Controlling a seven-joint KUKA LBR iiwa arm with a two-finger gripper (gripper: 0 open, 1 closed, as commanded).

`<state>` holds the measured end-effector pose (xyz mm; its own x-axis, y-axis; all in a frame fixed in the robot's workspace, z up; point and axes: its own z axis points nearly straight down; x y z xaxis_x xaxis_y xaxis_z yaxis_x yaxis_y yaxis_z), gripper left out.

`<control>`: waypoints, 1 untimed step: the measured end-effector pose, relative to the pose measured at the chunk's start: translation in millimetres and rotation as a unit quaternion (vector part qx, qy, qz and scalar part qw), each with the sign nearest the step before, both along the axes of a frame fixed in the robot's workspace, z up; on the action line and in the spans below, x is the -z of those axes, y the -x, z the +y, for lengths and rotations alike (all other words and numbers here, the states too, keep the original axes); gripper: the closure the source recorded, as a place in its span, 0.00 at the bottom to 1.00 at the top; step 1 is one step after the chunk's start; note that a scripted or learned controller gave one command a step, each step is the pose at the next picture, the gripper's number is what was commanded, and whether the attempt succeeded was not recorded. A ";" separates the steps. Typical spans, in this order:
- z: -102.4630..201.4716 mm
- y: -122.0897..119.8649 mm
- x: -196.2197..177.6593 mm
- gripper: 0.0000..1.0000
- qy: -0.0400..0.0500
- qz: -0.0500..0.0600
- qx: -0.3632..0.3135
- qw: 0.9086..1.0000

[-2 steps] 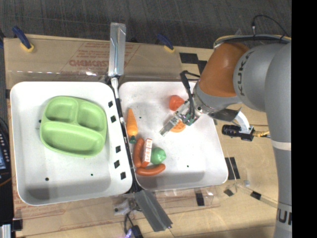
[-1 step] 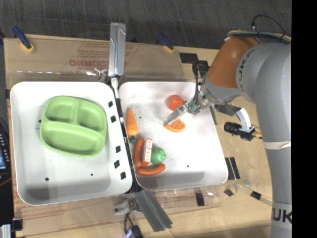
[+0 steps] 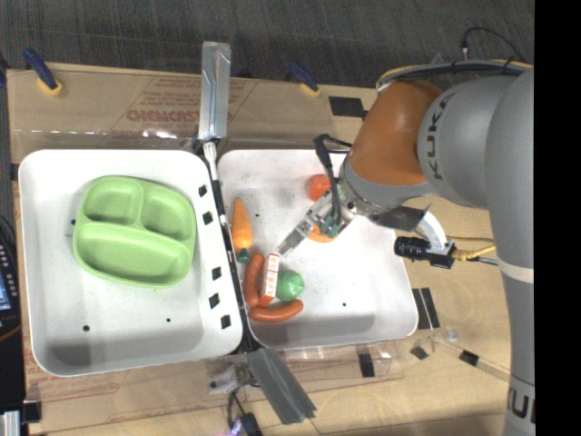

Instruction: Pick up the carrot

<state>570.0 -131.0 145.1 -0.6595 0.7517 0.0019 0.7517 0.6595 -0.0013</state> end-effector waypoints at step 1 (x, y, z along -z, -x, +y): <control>-12.0 -2.8 34.5 0.00 0.000 0.001 0.270 0.963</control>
<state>572.8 -143.0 110.6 -0.1715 0.9852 0.0023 0.9852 0.1715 -0.0039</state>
